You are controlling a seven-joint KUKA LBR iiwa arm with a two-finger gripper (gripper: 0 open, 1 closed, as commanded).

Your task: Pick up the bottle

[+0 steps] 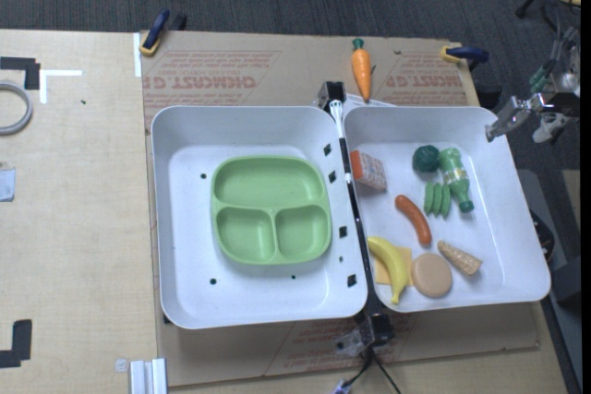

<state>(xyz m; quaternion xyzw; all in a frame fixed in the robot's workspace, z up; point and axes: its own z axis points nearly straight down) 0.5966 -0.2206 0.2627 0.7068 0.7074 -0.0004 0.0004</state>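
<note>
Bottle [454, 179] lay in the right bin [517, 198], between broccoli [426, 159] and beans [438, 198], end effector [534, 111] hung past that bin's far right corner, well apart, its grip unclear, green tray [271, 211] in left bin [180, 226].

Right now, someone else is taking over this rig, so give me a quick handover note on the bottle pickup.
Gripper: at the far right rim of the right bin, above the bench edge, with nothing seen in it; too blurred to tell more.
Bottle: lying in the right bin's far right part, beside the broccoli and just above the green beans. The sausage, banana and other toy foods lie nearer the camera.
Left bin: holds the green divided tray.
Done: nothing yet; the bottle is not lifted.
Left: move over the bottle, descend, grasp, lift.
</note>
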